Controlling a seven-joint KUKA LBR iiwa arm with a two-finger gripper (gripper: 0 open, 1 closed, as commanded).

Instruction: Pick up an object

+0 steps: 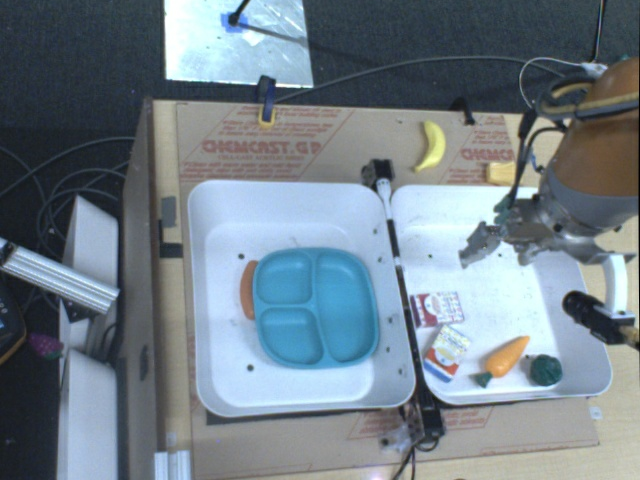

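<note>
Lying near the right bin's (590, 368) front: carrot (503, 357), well apart from the empty, spread gripper (497, 240).

The blue tray (316, 304) hides most of an orange item (246, 288); the arm (598, 158) runs off the right edge.

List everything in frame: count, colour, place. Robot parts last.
bins: 2, white, side by side on the bench
divided plate: 1, blue, left bin
hot dog: 1, orange-brown, tucked under the plate's left edge
card packet: 1, red and white, right bin
small carton: 1, white with blue and red, right bin near front
carrot: 1, orange, right bin front
round object: 1, dark green, right bin front corner
banana: 1, yellow, bench behind the bins
arm: 1, grey and orange, right
gripper: 1, grey, above right bin
</note>
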